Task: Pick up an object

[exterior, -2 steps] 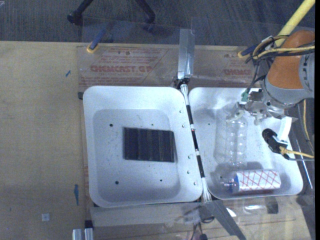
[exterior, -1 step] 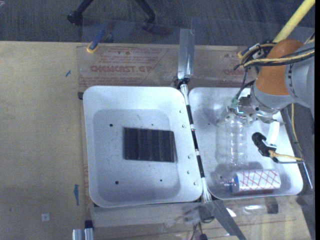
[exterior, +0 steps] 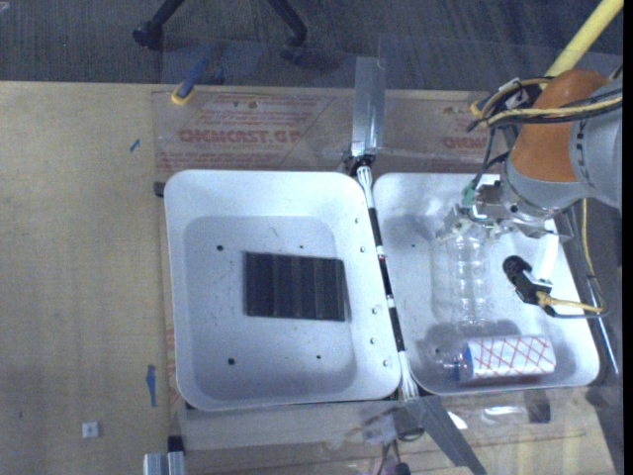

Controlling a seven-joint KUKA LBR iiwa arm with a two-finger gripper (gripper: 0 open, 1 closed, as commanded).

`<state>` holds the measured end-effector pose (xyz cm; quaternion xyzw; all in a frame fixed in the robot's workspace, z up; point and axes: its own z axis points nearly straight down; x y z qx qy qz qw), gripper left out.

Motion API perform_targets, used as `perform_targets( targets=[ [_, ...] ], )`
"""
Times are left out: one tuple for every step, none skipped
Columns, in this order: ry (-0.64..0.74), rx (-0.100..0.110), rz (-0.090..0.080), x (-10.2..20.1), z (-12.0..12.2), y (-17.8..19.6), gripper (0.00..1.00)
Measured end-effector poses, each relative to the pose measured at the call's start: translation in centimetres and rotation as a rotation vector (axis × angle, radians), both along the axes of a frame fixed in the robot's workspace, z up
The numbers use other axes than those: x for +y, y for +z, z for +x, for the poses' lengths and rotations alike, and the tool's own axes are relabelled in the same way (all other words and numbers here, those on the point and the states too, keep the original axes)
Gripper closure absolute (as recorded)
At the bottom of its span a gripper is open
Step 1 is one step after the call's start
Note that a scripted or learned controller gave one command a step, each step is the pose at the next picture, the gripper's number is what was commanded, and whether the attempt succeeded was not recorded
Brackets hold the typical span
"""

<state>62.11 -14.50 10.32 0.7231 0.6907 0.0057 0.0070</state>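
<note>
Inside the right bin (exterior: 396, 201): clear bottle (exterior: 469, 275), red-checked box (exterior: 511, 355); tool (exterior: 485, 209) state unclear.

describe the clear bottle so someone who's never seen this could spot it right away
Look at the right-hand white bin, the one the arm reaches over. The clear plastic bottle lies lengthwise down its middle, running from just below the gripper toward the near edge. Unlike the red-and-white patterned item beside its lower end, it is see-through and colourless.
</note>
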Motion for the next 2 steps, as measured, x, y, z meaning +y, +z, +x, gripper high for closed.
perform_targets(
  targets=[
    [0.177, 0.015, -0.001, 0.1, -1.1, 2.2, 1.00],
    [0.356, 0.015, -0.002, 11.9, -2.1, 8.1, 1.00]
  ],
)
